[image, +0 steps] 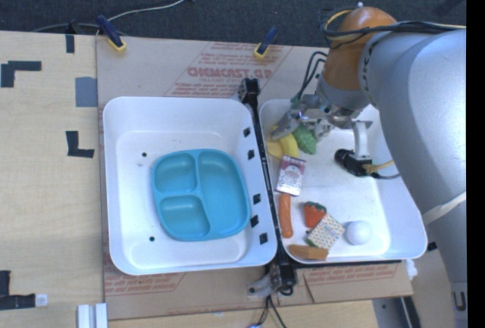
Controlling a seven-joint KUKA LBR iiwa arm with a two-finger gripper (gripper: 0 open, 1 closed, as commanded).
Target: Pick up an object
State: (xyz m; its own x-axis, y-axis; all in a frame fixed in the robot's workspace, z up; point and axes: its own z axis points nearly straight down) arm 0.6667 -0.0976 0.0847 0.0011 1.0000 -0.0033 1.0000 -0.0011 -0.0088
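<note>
Two white bins were noted on the desk (53, 167). The tool (303, 122) was found low in the right bin (394, 232), beside a green object (305, 139); its grip could not be determined.

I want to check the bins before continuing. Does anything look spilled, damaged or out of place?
Nothing stands out. The blue plate lies flat in the left bin. The right bin holds small items lying loose: a packet, a carrot, a white ball. The gripper hovers over toy food.
</note>
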